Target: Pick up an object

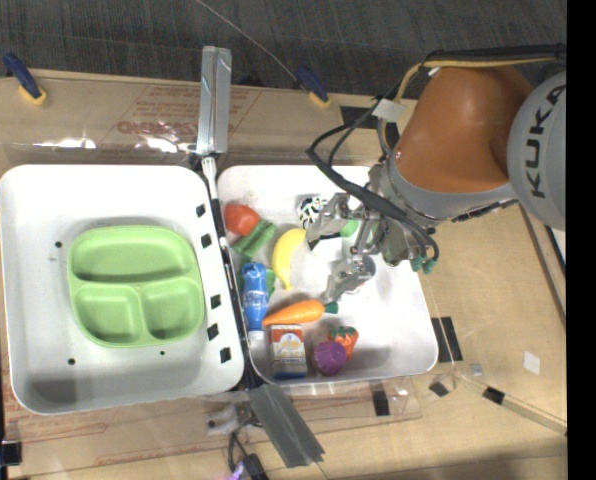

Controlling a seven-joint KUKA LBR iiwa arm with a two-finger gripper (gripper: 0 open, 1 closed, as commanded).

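You are looking down on two shallow white plastic bins: the left bin (18, 268) carries a light green divided plastic tray (135, 286), and the right bin (413, 318) holds every candidate for the pick. Along that bin's left side you have a red tomato-like toy (240, 217) at the top, a green pepper-shaped piece (259, 238) just below it, a yellow plastic banana (287, 255), a blue drink can (254, 286), an orange plastic carrot (293, 313), a small printed carton (288, 350), a purple round toy (329, 358) and a small red-orange fruit piece (344, 339) near the front wall; a black-and-white patterned ball (311, 208) sits near the back. The grey arm's two-finger gripper (345, 278) hangs low over the middle of the right bin, its metal tips just right of the banana and just above the carrot's thick end. You can see the fingers spread apart with nothing lodged between them, so no object is gripped. By the look of it, the task is at the approach stage: the arm is over the bin and close to the items, but the closing, the grasp and the lift are all left to do. The carrot and the banana look like the nearest targets; which one is intended you cannot tell.
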